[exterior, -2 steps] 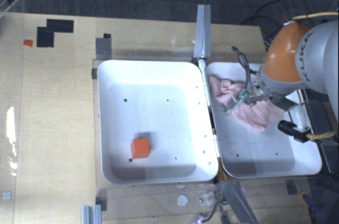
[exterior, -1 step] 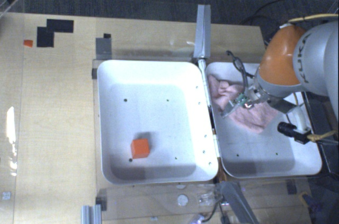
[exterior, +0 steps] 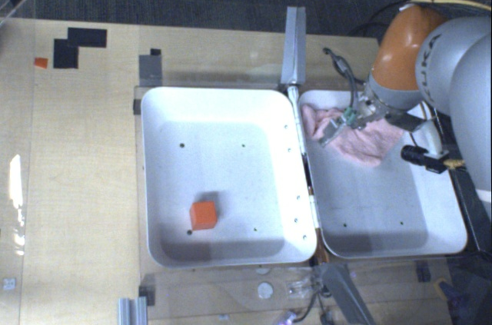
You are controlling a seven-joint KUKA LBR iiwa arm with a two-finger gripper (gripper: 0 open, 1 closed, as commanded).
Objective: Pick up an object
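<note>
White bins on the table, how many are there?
2. The left bin holds an orange block. The right bin holds a pink cloth, under the gripper.

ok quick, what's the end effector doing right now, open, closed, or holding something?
End effector: over the crumpled pink cloth in the right-hand shallow white bin; open or closed, and whether it grips the cloth, cannot be told.
</note>
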